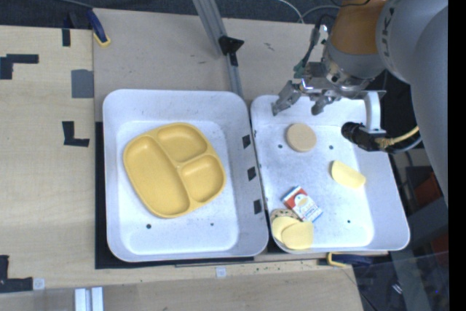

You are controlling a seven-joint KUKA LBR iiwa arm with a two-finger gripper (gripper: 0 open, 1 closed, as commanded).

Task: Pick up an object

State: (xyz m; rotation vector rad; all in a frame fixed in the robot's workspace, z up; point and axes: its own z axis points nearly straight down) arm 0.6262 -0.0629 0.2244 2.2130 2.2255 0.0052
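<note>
The claw (299,104), fingers apart and empty, hangs over the right bin's (378,218) far edge.

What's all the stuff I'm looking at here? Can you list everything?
Bins: two, white, side by side on the bench.
Divided plate: one, yellow, left bin.
Round disc: one, tan, right bin, near the top.
Wedge: one, yellow, right bin, right side.
Small packet: one, red and white, right bin, lower middle.
Round pieces: a cluster, pale yellow, right bin's bottom edge.
Arm: one, grey and orange, from the right.
Gripper: one, open, above the right bin's top edge.
</note>
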